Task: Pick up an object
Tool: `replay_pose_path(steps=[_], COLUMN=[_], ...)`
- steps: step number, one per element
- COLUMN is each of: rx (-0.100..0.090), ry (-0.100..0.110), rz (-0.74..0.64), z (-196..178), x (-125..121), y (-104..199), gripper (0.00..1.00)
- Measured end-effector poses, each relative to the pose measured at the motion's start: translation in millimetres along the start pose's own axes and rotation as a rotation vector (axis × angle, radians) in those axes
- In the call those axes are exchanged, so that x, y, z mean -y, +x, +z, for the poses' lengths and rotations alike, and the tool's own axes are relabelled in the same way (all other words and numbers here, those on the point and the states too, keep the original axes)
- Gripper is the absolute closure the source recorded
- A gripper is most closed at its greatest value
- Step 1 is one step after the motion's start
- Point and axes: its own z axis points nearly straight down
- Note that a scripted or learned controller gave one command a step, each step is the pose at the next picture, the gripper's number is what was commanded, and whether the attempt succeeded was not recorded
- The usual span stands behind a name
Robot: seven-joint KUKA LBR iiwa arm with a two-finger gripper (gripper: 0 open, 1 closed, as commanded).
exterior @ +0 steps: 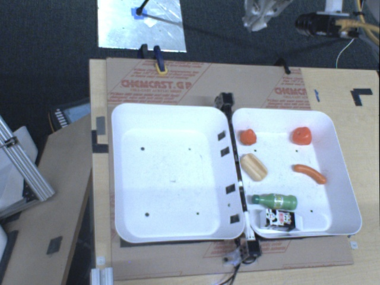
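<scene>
Nearest the camera, a black-and-white printed carton (279,219) lies at the lower edge of the right white bin (341,177), beside a green plastic bottle (275,201) lying left-right. At frame top, the gripper (259,18) hangs well above-left of these; its grasp state cannot be determined.

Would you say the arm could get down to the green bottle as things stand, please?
Probably yes: the green bottle lies on its side in the right bin, nothing over it. The gripper hangs beyond the bench, raised.

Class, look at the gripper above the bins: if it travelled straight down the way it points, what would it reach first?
Probably the dark floor beyond the bench; the gripper hangs outside the right bin, though depth is unclear.
</scene>
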Motion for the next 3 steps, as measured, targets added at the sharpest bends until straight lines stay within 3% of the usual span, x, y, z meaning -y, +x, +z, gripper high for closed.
replay_pose_path(steps=[3], rx=[-0.001], ry=[0.002], rz=[-0.001], z=[19.1], x=[2.4], y=[97.9], gripper=[1.00])
